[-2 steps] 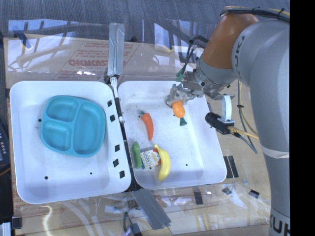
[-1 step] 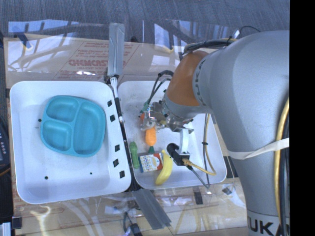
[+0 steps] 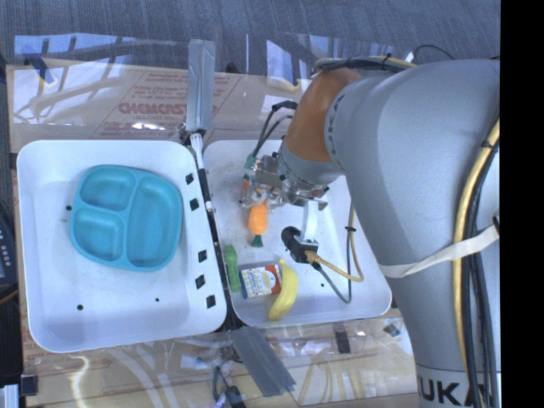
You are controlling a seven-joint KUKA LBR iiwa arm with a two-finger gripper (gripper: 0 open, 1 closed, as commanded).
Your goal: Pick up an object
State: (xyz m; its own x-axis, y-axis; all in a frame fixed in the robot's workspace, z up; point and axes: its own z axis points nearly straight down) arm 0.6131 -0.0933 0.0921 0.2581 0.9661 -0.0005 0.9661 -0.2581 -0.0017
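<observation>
Reading "UKA" in white letters on arm base (image 3: 450, 389), lower right; red print on cardboard (image 3: 153, 107) behind bins, too blurred to be read. Claw (image 3: 270, 185) seen low in right bin (image 3: 367, 300); its state cannot be told. Carrot (image 3: 257, 220) lying just below claw, apparently not gripped. Banana (image 3: 286, 291), small carton (image 3: 258, 280), green item (image 3: 230, 268) grouped nearer front wall. Blue divided plate (image 3: 127, 217) seen in left bin (image 3: 51, 313).

right bin (image 3: 367, 289) crowded, carrot (image 3: 257, 220), banana (image 3: 286, 291), perhaps carton (image 3: 259, 280)
</observation>
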